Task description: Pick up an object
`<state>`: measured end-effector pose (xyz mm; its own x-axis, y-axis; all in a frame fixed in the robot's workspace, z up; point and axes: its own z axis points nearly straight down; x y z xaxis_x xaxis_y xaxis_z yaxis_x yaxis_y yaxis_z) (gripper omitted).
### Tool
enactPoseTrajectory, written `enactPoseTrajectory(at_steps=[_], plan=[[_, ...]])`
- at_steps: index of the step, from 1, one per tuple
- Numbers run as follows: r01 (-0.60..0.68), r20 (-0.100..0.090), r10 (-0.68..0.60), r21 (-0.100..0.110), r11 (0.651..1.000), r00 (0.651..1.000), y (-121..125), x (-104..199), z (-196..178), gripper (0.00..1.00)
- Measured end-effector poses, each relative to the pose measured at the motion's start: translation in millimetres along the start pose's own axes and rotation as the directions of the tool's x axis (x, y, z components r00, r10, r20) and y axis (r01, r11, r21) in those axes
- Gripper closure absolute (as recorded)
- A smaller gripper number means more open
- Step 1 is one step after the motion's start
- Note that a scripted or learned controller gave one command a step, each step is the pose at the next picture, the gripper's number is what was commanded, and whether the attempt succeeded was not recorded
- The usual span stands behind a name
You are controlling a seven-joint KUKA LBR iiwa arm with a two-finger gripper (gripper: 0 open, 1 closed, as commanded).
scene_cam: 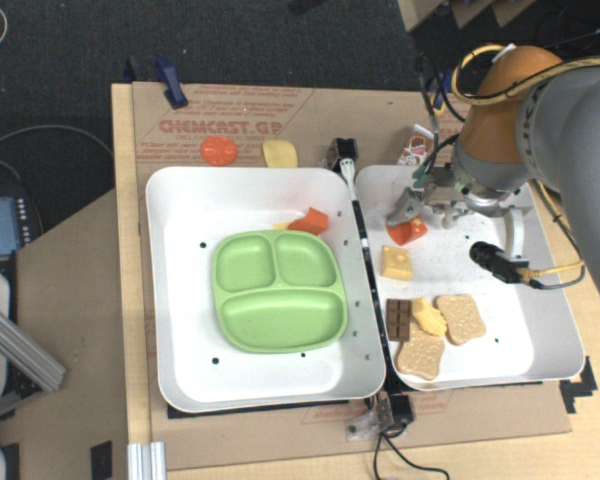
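Red food piece [408,232] sits under the end effector [420,208], far side of right bin [550,363].
Arm poised low over it, presumably for a grasp; finger state cannot be told. Crackers [460,318] lie near.

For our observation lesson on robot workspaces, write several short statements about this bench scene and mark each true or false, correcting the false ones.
1. The green divided plate lies in the left bin. True.
2. The gripper hangs over the left bin. False: it is over the right bin, near the red piece.
3. A yellow cheese-like wedge lies in the right bin. True.
4. The cracker-like pieces sit on the green plate. False: they lie near the right bin's front.
5. An orange round object lies on the board behind the left bin. True.
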<state>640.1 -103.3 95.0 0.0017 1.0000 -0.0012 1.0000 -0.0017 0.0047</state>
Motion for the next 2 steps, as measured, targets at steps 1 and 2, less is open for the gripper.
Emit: enactPoseTrajectory(at_steps=[1, 2], plan=[[0.004, -0.001, -0.004, 0.001, 1.000, 1.000, 26.5, 10.0, 10.7, 0.00], [0.002, -0.001, -0.002, 0.006, 1.000, 1.000, 22.2, 9.9, 10.1, 0.00]])
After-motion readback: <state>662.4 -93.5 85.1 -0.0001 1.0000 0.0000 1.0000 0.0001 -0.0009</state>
